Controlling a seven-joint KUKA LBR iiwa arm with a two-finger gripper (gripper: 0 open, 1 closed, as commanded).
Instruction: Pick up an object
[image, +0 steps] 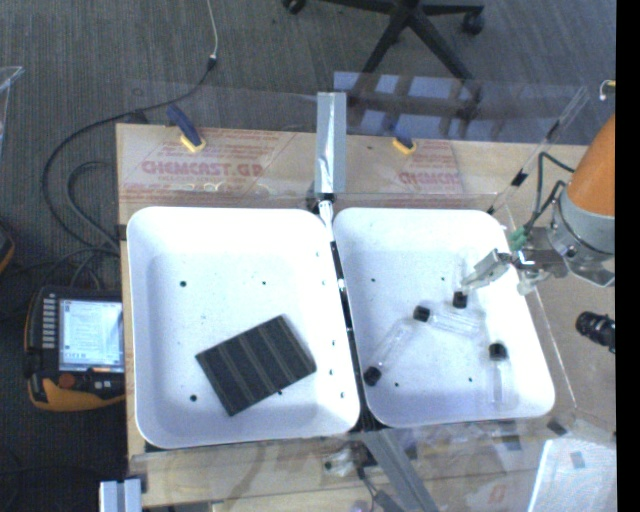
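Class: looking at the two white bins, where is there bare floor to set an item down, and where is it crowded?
Left bin: bare everywhere but where the ridged black block lies. Right bin: bare along its far edge; crowded with clear black-capped tubes toward the near right, below the gripper.

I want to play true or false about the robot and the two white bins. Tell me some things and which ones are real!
1. A dark ribbed block lies in the left bin. True.
2. The clear tubes with black caps lie in the left bin. False: they are in the right bin.
3. The end effector is over the right bin's far right corner. True.
4. The block is between the end effector's fingers. False: the block lies flat in the other bin, far from it.
5. The arm has an orange part. True.
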